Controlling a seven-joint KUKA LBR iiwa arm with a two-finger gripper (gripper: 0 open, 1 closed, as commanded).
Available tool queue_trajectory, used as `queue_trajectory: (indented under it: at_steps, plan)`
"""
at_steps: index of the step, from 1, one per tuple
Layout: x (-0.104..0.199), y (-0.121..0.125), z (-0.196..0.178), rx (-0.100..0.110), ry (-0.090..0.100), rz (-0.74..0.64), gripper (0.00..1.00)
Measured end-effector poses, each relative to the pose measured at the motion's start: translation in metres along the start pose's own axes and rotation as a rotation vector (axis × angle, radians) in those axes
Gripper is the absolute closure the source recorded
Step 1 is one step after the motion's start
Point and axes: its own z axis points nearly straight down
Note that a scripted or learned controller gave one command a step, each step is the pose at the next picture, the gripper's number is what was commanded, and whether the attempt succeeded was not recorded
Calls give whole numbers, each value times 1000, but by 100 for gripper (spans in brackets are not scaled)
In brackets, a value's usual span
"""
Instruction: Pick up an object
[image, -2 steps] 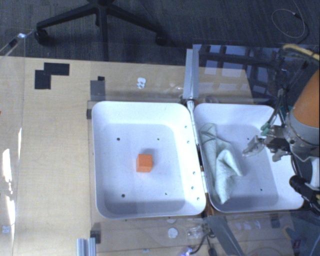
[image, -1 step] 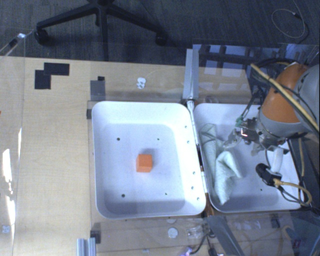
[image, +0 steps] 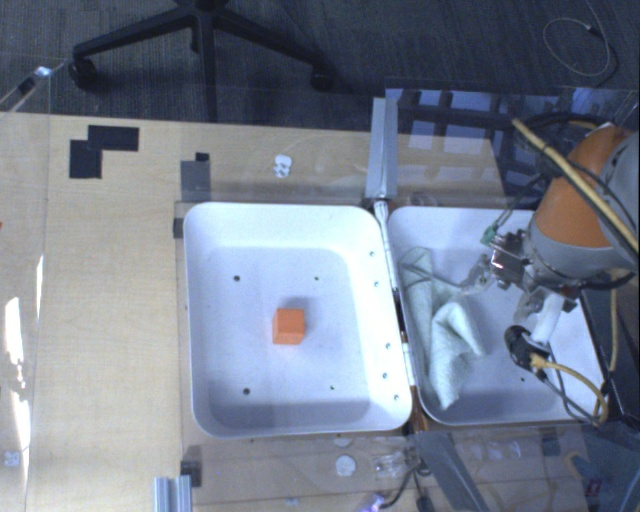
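Cloth (image: 450, 345) just left of tool (image: 478, 278).

The arm (image: 585, 215) is cut off by the right edge, and its wrist covers the far right part of the right bin (image: 480, 400). Whether the jaws stand apart or closed cannot be made out against the clutter. A small white thing (image: 283, 166) on the surface beyond the left bin (image: 215, 300) is too small to identify.
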Motion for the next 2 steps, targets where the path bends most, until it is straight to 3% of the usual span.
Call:
queue_trajectory:
  at_steps: [1,2]
  plan:
    - [3,61,78,-7,3,225,0]
    - [3,63,65,-12,2,216,100]
